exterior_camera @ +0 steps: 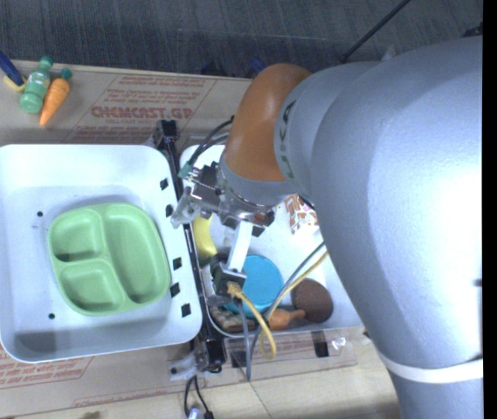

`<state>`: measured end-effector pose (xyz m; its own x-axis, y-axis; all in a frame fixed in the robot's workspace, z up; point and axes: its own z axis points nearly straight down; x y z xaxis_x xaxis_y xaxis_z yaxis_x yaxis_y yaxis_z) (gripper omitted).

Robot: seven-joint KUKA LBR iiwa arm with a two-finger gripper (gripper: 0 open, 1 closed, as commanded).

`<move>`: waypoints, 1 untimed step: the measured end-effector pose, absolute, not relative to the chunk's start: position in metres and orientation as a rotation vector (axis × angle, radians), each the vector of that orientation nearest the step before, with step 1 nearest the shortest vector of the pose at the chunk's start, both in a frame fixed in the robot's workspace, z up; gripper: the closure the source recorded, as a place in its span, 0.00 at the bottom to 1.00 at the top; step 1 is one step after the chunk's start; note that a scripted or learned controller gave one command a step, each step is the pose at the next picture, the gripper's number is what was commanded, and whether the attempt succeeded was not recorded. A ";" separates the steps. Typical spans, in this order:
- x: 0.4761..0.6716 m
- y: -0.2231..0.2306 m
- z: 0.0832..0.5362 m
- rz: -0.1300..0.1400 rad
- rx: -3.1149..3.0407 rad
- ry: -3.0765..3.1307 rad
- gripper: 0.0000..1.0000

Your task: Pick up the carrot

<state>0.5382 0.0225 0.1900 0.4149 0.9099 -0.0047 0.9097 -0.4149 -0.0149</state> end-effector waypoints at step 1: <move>0.539 0.023 0.199 0.027 -2.623 -1.701 1.00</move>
<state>0.5386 0.0229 0.1993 0.4080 0.9129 -0.0062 0.9127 -0.4081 -0.0223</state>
